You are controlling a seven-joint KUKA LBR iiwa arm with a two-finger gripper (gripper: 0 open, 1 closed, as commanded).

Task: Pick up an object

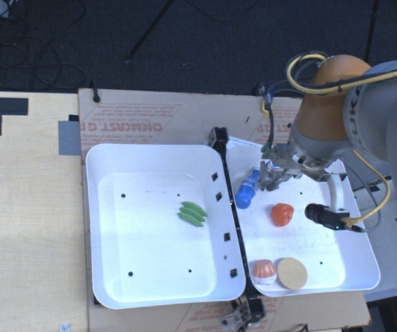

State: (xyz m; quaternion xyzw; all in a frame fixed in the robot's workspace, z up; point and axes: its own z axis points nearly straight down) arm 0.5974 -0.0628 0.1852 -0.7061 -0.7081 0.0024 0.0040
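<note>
From my station I see the end effector [273, 173] low in the upper left part of the right bin [364, 265], hanging from the grey arm [375, 109] with its orange band [330, 106]. I cannot tell whether it is open or closed; the metal parts there blur together.

Well to its left, in the left bin [108, 178], lies a green pea pod [192, 213], its long axis running from upper left to lower right.

Just to the end effector's left and a little below is the blue object [247, 190], close to the divider between the bins. Its long axis runs on a slant, the rounder end pointing lower left toward the divider and the narrower end pointing upper right at the end effector. The two look to be touching or nearly so, but I cannot see it held.

Below the end effector, slightly right, sits a red object [281, 214], apart from it. Farther below, near the bin's front wall, a small pink and white piece [263, 271] lies just beside a tan round disc [292, 273].

To the lower right, a black cylinder [326, 216] on the arm hangs over the bin. Both bins rest on cardboard [150, 120] on the tabletop [25, 220].
</note>
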